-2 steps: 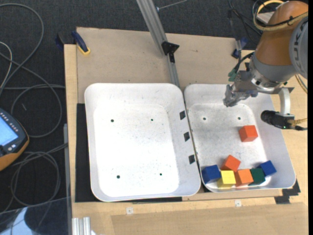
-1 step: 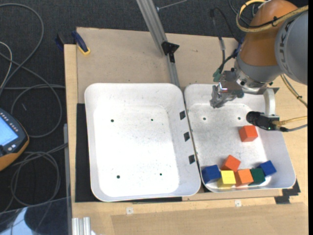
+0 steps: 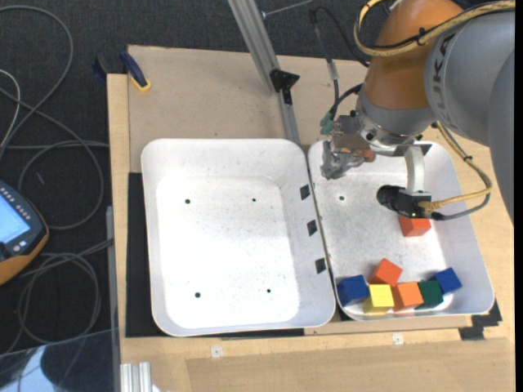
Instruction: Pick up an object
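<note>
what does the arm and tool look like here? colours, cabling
Arm: smooth grey casing with a rounded orange band above the wrist. Yellow cable loops over the band; another trails at the right. The tool is a small grey metal unit with thin dark wires and a green connector.

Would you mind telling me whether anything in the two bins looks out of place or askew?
Mildly: one orange-red block lies alone mid-bin in the right bin, apart from the blocks clustered at its near edge, where an orange block sits tilted.

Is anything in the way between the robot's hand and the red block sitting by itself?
Nothing visible blocks it. The gripper hangs over the far end of the right bin, and only bare bin floor lies between it and the lone red block.
</note>
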Controlling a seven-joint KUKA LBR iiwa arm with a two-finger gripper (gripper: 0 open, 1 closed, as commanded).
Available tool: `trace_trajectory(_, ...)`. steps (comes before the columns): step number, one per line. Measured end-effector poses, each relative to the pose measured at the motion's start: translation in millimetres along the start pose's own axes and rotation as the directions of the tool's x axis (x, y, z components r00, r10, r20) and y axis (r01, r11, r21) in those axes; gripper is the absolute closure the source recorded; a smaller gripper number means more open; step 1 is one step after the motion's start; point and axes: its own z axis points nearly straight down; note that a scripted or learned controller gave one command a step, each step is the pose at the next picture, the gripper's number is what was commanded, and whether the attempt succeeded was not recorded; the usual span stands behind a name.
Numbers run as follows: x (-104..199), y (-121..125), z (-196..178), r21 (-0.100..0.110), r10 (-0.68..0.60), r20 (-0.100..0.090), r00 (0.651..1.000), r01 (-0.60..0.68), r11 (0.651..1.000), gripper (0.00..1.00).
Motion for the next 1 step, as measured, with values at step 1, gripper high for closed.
trace_trajectory(1, 58.4, -2.4, -12.4, -0.001, 0.0, 0.0, 1.0, 0.0, 1.0, 1.0)
